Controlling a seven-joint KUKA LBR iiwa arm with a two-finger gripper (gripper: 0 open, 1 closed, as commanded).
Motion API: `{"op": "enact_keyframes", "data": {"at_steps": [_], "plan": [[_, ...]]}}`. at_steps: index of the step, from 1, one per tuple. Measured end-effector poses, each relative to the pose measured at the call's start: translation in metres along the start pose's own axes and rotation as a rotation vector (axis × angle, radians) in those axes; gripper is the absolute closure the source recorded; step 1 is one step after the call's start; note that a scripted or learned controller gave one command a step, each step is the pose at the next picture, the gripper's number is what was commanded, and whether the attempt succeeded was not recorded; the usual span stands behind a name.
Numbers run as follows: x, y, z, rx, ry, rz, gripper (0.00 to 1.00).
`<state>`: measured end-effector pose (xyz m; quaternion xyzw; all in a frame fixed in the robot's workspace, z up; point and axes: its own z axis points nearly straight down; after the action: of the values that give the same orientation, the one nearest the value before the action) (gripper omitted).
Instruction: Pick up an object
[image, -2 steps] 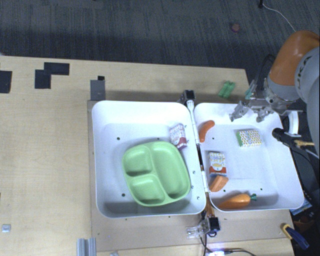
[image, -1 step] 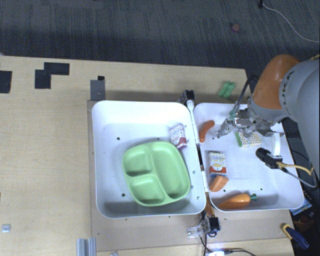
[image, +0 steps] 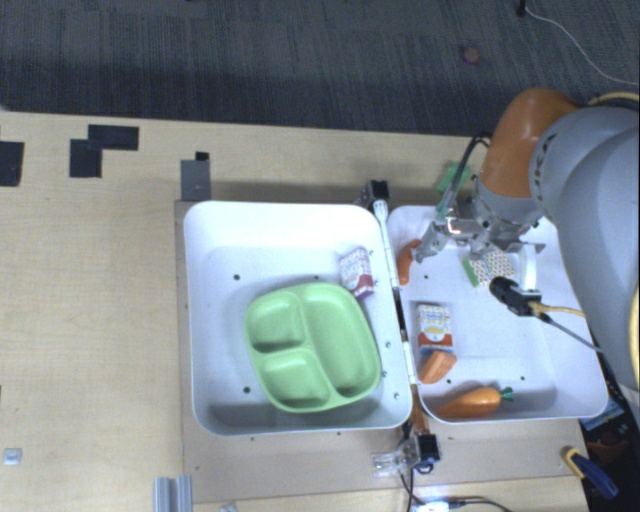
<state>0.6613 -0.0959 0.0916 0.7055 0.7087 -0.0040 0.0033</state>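
The right bin (image: 560, 385) contained a small printed carton (image: 434, 325) lying flat near its left wall, with an orange piece (image: 436, 366) touching the carton's near end. An orange carrot-shaped item (image: 468, 402) lay along the bin's near wall. A slim orange item (image: 404, 264) rested against the left wall, farther back. A patterned packet (image: 493, 266) lay near the far end.

Green divided plate (image: 312, 345), white bins (image: 215, 300)
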Motion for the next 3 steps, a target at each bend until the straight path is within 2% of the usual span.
{"op": "enact_keyframes", "data": {"at_steps": [1, 2, 3], "plan": [[0.004, 0.001, -0.009, -0.005, 0.007, -0.003, 1.0], [0.004, 0.001, -0.009, -0.004, 0.007, -0.003, 0.0], [0.004, 0.002, -0.021, -0.009, 0.007, -0.006, 1.0]]}}
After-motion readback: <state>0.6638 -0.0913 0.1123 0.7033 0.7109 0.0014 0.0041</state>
